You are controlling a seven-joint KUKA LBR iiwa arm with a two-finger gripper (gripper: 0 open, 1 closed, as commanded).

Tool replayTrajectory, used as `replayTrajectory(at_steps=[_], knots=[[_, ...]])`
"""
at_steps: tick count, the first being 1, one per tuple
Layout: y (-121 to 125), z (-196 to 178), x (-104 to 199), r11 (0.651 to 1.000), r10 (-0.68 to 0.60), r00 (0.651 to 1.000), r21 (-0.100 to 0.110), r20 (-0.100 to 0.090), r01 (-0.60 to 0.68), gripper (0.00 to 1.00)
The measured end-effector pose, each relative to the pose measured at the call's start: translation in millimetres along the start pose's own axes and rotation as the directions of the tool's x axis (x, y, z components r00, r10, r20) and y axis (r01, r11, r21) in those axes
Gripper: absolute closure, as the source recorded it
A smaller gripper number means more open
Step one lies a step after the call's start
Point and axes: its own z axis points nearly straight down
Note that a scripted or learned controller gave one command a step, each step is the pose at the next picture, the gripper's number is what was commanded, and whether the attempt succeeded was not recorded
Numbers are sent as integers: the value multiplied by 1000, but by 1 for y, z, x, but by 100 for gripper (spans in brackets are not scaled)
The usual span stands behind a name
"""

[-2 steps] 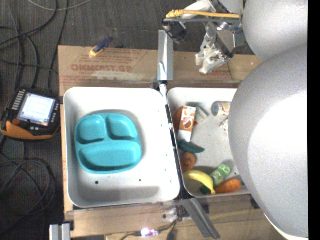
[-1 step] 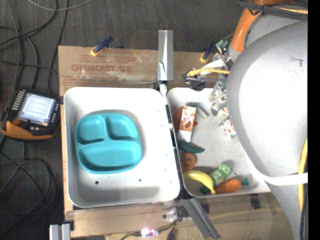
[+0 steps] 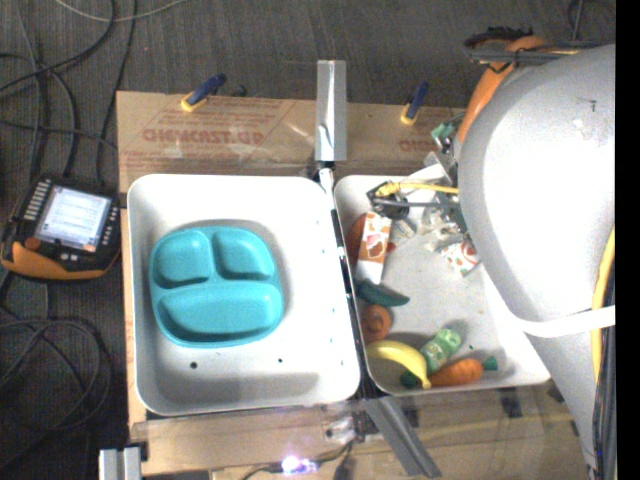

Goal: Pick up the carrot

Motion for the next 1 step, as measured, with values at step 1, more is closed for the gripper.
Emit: replayTrajectory(at_steps=[1], knots=[[-31,-25,1,998,-64,998,-1,-1,64,100]])
